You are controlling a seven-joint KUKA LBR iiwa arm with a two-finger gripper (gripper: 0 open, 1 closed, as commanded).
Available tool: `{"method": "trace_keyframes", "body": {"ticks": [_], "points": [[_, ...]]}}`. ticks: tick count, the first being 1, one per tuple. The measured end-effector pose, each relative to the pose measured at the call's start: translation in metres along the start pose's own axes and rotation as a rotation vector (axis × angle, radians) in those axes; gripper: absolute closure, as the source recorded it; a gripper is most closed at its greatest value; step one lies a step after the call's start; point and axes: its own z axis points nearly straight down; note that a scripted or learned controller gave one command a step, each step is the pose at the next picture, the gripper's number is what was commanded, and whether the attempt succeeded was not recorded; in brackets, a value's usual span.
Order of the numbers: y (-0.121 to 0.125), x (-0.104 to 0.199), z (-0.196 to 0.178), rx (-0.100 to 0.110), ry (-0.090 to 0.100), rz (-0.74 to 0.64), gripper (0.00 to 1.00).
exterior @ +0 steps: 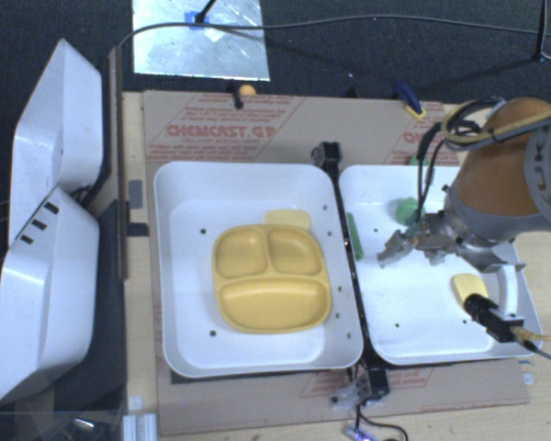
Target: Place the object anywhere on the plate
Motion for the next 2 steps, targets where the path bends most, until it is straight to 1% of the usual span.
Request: {"method": "trace_keyframes", "body": {"ticks": [1, 2], "points": [[0.012, 0.02, -0.04, 0.005, 0.0, 0.004, 0.0], [0.035, 0.038, -0.083, 0.005, -0.001, 0.003, 0.0]]}}
